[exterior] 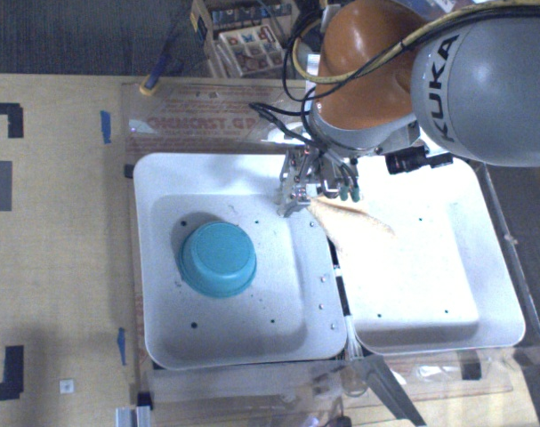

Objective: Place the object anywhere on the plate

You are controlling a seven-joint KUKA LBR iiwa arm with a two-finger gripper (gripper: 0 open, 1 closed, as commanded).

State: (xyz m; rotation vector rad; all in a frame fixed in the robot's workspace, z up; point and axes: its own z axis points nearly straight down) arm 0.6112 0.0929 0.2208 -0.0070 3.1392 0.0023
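The pincer (316,188) hangs over the far end of the seam where the two shallow white bins meet, under the grey arm (483,78) that reaches in from the right. The left bin (163,327) spreads to the pincer's left and nearer the camera; in it, well apart from the pincer, sits a round blue plastic plate (218,258). A pale, flat, elongated object (351,219) lies just right of the pincer, touching it, stretching into the right bin (447,327).
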